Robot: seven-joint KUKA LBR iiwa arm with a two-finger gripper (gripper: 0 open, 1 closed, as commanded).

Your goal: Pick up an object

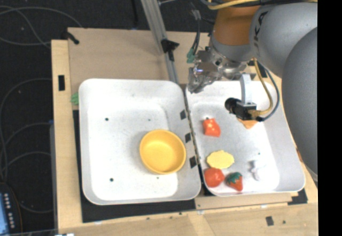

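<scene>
My gripper (196, 84) hangs over the far left corner of the right bin (278, 138), close to the divide between the two bins, under the orange-banded wrist. Nothing shows in it. Below it in the right bin lie a small red-orange piece (211, 127), a flat yellow piece (220, 159), a red tomato (214, 177) and a strawberry (234, 181). A small pale object (254, 169) rests near the bin's right side. An orange item (247, 122) is partly hidden under a black cable fitting.
A yellow bowl (162, 151) sits in the left bin (107, 106), near its right wall. A slanted metal post (155, 21) rises behind the bins. The arm's grey bulk covers the right bin's far right side.
</scene>
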